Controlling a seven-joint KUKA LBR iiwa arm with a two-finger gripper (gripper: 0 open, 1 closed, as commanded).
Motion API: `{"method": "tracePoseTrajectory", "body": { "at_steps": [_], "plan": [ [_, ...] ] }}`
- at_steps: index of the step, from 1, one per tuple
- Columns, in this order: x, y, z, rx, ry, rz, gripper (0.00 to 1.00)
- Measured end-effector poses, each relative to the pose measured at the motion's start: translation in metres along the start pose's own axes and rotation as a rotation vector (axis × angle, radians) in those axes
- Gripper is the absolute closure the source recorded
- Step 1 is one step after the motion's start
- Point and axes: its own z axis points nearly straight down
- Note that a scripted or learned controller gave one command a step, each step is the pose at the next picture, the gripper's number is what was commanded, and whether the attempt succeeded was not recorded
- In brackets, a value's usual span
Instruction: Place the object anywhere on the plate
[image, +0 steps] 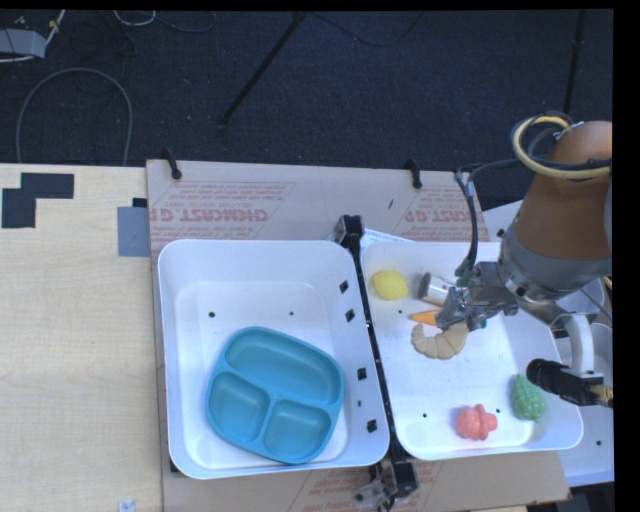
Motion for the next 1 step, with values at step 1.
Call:
{"method": "tracePoseTrajectory", "body": {
  "at_steps": [1],
  "plan": [
    [0.0487, 0.0085, 0.0163, 0.002, 0.0, 0.0, 1.0]
  ]
}}
